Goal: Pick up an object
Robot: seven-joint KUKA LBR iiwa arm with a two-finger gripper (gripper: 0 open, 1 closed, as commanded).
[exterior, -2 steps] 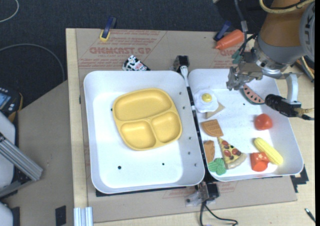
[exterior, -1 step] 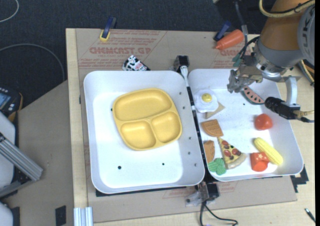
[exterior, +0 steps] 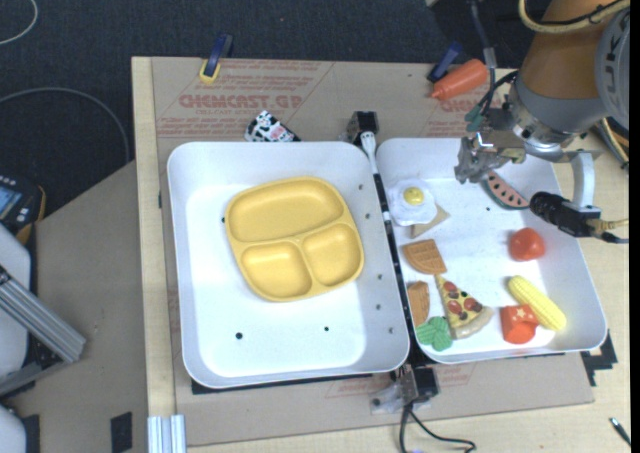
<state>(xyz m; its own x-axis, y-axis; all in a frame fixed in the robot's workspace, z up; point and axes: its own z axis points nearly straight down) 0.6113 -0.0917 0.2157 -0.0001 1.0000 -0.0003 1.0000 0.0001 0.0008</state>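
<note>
- The hand (exterior: 478, 163) hangs over the far part of the right bin (exterior: 580, 271), just right of the fried egg (exterior: 412, 201); nothing shows between its fingers, and I cannot tell how wide they stand.
- The candidates all lie in the right bin: the fried egg at the far left, a brown toast piece (exterior: 427, 256) nearer, a pizza slice (exterior: 461, 306) and a green leafy piece (exterior: 435, 333) at the near edge, a red tomato (exterior: 527, 243) to the right, and a yellow corn cob (exterior: 537, 303) touching a red piece (exterior: 517, 324) at the near right.
- The left bin (exterior: 200, 271) carries a yellow divided plate (exterior: 292, 236), well apart from the hand.
- By my judgement the step is choosing a target and descending; the egg is closest, but it looks flat and hard to pinch.
- The tomato seems the better choice: rounded, raised, and standing apart from its neighbours.
- To do it well, centre the hand straight over the chosen item, open wide enough to straddle it, and descend vertically.
- Avoid the corn and red piece together, since touching items may be nudged or grasped as a pair.
</note>
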